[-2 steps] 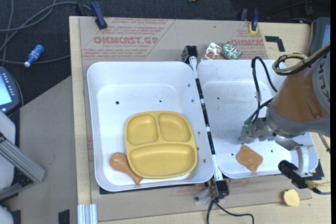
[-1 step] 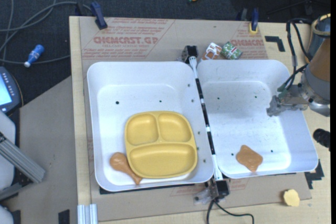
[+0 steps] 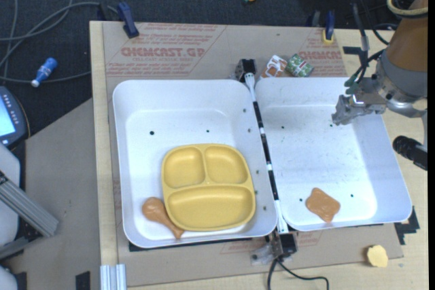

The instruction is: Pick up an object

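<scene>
The gripper [image 3: 345, 111] was seen over the right bin [image 3: 380, 166], near its far right edge; nothing was held between its fingers, though whether they were spread or closed could not be told. A tan toy piece [image 3: 322, 204] lay near that bin's near edge. In the left bin [image 3: 136, 119], a yellow divided plate [image 3: 206, 186] was set toward the near edge, with a tan drumstick [image 3: 159, 213] touching its near-left corner.
</scene>
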`<state>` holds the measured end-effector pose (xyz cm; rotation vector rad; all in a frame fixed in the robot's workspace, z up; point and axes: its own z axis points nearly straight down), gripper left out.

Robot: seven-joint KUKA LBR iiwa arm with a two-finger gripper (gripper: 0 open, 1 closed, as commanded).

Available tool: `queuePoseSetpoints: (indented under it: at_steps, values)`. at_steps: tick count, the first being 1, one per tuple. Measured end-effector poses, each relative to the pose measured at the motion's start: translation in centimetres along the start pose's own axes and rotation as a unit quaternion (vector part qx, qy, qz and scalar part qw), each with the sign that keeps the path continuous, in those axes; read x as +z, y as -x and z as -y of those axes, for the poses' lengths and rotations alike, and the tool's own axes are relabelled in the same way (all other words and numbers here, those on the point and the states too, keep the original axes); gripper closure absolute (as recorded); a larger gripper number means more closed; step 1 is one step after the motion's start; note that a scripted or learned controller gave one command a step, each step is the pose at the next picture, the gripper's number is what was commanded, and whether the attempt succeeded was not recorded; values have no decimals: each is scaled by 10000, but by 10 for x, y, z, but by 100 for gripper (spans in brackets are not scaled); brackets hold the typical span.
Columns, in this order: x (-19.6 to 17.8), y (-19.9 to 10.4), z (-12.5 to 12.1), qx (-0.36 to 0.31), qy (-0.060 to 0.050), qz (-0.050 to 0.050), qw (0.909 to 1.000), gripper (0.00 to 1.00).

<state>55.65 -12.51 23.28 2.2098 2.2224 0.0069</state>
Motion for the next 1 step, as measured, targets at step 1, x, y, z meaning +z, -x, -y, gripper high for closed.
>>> queuePoseSetpoints:
  at_steps: [1]
  values:
    - [3,2,3,22,-38,-6,10000,0]
